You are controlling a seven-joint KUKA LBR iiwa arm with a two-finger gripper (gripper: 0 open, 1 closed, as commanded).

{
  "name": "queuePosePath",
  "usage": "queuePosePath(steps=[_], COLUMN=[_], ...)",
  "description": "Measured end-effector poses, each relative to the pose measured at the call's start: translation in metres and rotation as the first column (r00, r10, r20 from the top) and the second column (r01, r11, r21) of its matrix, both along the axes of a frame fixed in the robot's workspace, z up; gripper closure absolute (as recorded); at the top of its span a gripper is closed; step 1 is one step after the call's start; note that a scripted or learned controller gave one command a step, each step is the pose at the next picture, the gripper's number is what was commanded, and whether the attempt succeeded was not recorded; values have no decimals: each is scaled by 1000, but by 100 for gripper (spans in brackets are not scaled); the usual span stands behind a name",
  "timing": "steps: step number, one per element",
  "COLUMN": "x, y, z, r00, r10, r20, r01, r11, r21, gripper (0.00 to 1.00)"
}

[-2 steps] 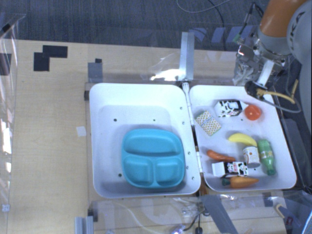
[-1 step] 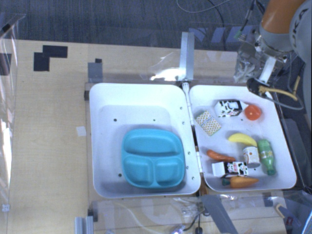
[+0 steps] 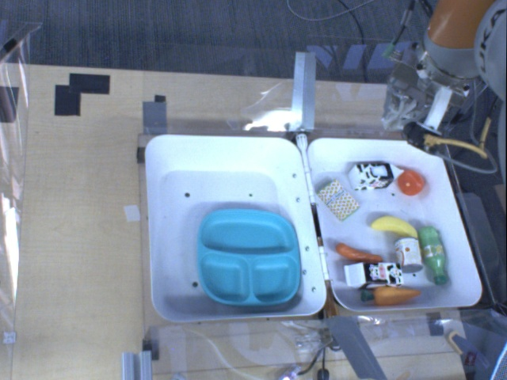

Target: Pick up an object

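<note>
Arm: the grey arm with the orange band [image 3: 467, 10] reaches in from the right and sits above the far right corner of the bench, beyond the bin rim, probably parked clear so the camera sees every item.

Gripper: the two-finger gripper [image 3: 405, 111] hangs over the back edge of the right bin; at this angle I cannot tell whether it is parted or closed, and nothing is visible in it.

Right white shallow bin [image 3: 459, 204]: holds all the loose candidates, so any pick has to happen here.

Round orange-red ball-like fruit [image 3: 410, 183]: nearest the gripper, free on most sides, likely the easiest reach.

Black-and-white cow-patterned toy [image 3: 372, 176]: just beside the fruit, toward the back.

Checked flat pad [image 3: 339, 199]: lies near the divider wall, flat, so probably hard to pinch.

Yellow plastic banana [image 3: 394, 226]: mid-bin, with some space around it.

Green plastic bottle [image 3: 432, 254]: lies on its side along the right wall, touching or nearly touching the small white can [image 3: 408, 253].

Orange carrot-shaped toys: one [image 3: 358, 253] mid-bin, one [image 3: 394, 295] at the front wall; crowded by small white boxes [image 3: 372, 274].

Left white shallow bin [image 3: 158, 212]: carries a light-blue divided plastic tray [image 3: 249, 256], a likely drop place.

Progress: judged from this, the pick is not yet begun.

Risk: the front cluster is tight; fingers could catch two items.
</note>
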State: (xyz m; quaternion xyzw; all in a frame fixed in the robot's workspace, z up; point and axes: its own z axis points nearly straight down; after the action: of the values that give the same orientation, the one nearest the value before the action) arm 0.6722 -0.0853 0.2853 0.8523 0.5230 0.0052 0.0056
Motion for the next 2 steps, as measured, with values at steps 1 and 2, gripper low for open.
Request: queuePosePath(steps=[1,2], x=[1,-3], y=[1,10], z=[12,-15], r00=[1000,975], r10=[8,-221], r20=[6,-11], r01=[-8,221], r11=[1000,975], r21=[-2,5], gripper=[100,100])
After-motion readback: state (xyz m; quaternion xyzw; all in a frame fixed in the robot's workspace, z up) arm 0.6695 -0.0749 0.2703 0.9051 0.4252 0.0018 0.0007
